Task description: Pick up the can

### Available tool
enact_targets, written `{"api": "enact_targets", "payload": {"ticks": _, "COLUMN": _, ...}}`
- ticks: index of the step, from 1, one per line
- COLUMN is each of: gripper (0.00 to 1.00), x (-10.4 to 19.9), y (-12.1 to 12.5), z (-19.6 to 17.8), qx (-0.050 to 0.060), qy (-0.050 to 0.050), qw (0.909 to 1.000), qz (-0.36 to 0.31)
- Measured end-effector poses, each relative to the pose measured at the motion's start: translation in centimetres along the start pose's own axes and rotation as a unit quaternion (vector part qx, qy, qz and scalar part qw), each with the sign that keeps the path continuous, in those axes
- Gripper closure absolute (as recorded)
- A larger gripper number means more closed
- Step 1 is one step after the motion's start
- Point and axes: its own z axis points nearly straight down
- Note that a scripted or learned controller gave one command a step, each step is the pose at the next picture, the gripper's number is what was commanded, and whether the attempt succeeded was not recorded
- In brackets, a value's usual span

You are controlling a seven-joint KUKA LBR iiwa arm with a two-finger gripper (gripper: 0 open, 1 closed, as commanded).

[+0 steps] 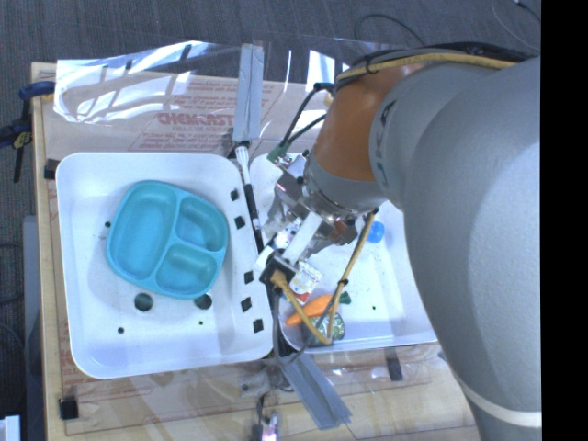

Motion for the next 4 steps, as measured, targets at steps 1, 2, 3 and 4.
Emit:
{"api": "enact_targets", "payload": {"ticks": 1, "gripper": 1.0, "x": -4.8, "y": 1.1, "z": 0.2, "qx": 0.001, "qy": -0.001, "qw": 0.9986, "qz": 0.053}}
{"api": "enact_targets", "payload": {"ticks": 2, "gripper": 0.0, "x": -4.8, "y": 1.1, "z": 0.2, "qx": 0.001, "qy": -0.001, "qw": 0.9986, "qz": 0.053}}
{"api": "enact_targets", "payload": {"ticks": 3, "gripper": 0.0, "x": -11.0, "y": 5.9, "z": 9.1, "qx": 0.002, "qy": -0.001, "qw": 0.9943, "qz": 0.107}}
{"api": "enact_targets", "payload": {"ticks": 4, "gripper": 0.0, "x": -5.7, "y": 15.7, "z": 14.6, "qx": 0.002, "qy": 0.0, "qw": 0.9969, "qz": 0.078}}
